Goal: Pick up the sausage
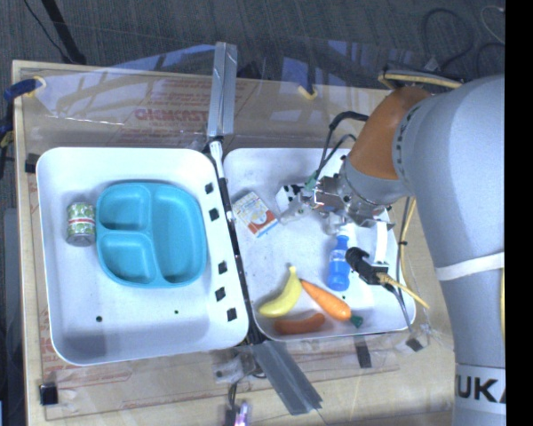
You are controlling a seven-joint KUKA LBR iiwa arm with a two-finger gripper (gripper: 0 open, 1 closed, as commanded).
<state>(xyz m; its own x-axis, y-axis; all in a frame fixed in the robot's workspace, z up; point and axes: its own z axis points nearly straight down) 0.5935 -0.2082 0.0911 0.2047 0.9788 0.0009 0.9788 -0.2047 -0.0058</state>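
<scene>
Sausage (300, 324): lies along the right bin's (249, 171) front wall, long axis along that wall.
Fingers (295, 195): whether open, cannot tell; nothing visibly held.
Relation: sausage well apart, toward the table's front edge; banana (282, 297) and carrot (327, 301) crowd it.

This is a robotics lab. A large grey industrial arm (457, 193) with an orange band reaches over a plywood bench (35, 362) bearing two shallow white bins (133, 335) filled with toy food and test objects. Loose cables run along the arm's wrist and over the dark carpet floor (249, 11) beyond the bench.
</scene>
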